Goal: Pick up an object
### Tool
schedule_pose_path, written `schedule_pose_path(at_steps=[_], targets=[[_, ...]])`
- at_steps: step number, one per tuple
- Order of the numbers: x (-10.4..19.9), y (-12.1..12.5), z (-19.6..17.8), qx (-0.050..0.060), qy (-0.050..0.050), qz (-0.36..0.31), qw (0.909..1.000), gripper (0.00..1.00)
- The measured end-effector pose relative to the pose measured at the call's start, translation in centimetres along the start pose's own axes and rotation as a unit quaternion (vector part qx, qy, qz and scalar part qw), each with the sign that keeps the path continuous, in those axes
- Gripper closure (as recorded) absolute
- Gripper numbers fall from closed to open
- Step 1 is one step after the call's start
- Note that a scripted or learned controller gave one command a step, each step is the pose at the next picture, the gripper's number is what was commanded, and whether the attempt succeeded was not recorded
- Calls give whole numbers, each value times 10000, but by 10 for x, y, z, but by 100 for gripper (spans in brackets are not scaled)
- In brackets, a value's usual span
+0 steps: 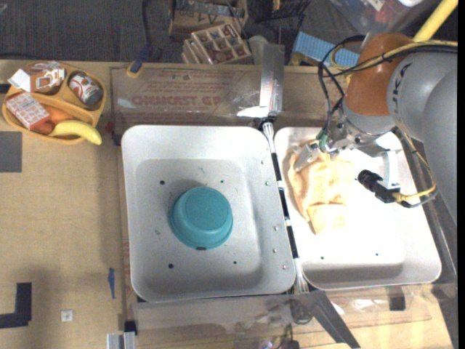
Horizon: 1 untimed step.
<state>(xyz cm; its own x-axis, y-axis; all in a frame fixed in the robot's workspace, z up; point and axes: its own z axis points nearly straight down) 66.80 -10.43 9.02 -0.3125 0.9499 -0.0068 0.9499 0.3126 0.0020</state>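
A teal bowl lies upside down in the middle of the left bin. A crumpled pale yellow cloth lies in the left half of the right bin. My gripper hangs at the cloth's upper edge, near the back of the right bin, and seems to touch the fabric there. The grey arm with its orange band comes in from the upper right.
A yellow tray with a banana and small packages sits on the bench at far left. A cardboard strip runs behind the bins. Black cables trail from the wrist over the right bin.
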Motion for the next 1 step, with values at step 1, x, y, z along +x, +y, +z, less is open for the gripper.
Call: schedule_pose_path(at_steps=[1], targets=[[1,3,-9,-33,8,-1,10000,100]])
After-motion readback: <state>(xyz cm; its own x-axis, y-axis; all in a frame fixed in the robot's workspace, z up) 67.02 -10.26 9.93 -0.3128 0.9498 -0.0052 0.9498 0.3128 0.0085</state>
